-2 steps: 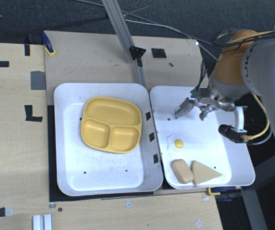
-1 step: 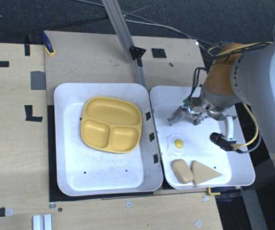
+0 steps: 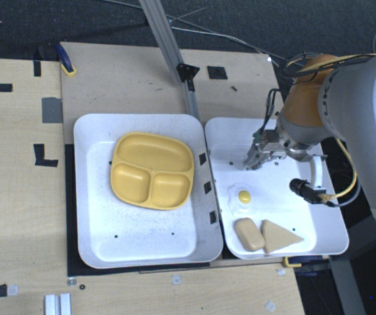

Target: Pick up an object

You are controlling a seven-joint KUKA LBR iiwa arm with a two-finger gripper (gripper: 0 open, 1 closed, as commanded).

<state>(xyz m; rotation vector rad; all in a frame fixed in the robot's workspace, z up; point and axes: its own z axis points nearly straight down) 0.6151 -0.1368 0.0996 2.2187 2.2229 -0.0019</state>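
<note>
A wooden bench [image 3: 17, 195] seen from above at a slant carries two shallow white bins side by side, and a thin metal pole [image 3: 165, 38] crosses the top of the scene down to the gap between them. The left bin [image 3: 96, 241] is the larger and holds one item: a yellow plate [image 3: 152, 170] with three compartments, lying flat in the bin's upper half. The right bin [image 3: 319, 235] holds three smaller items, all gathered in its lower half. A grey robot arm [image 3: 352, 104] with an orange band above the wrist reaches in from the right over the upper part of this bin. Its gripper [image 3: 253, 161] hangs over the bin's bare upper left area, near the wall shared with the left bin. The two fingers point down toward the bin floor, but they are small and dark here, and whether they are spread or closed cannot be told; nothing is visible between them. Lowest in the right bin, one tan wedge [image 3: 281, 236] shaped like a triangle lies touching or just beside one tan rounded lump [image 3: 248, 234] on its left. Above these two, apart from them and below the gripper, sits one white fried-egg toy [image 3: 243, 197] with a yellow yolk in its middle.
</note>
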